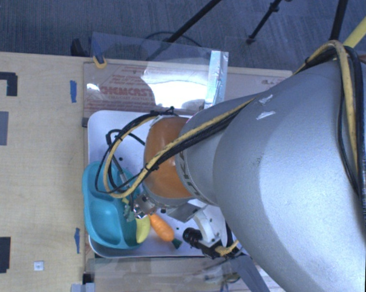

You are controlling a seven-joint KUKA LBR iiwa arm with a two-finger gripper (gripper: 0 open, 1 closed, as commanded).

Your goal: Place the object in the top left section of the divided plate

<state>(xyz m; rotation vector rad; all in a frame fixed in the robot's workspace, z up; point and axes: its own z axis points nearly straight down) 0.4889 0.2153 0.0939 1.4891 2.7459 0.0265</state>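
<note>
A teal-blue divided plate (107, 216) lies at the left end of the white bin (100, 129), partly under the arm. An orange carrot-shaped object (162, 228) and a yellow object (142, 230) lie just right of the plate on the bin floor. My gripper (133, 210) hangs below the orange wrist band (164, 163), over the plate's right edge and close to the yellow object. The arm's bulk and cables hide most of it, and the plate's sections are mostly hidden as well.
The large grey arm (278, 177) covers the right half of the view and much of the bin. Yellow and black cables (118, 151) loop over the bin's left side. A clear plastic wall (174, 69) stands behind the bin. Wooden bench (31, 166) lies to the left.
</note>
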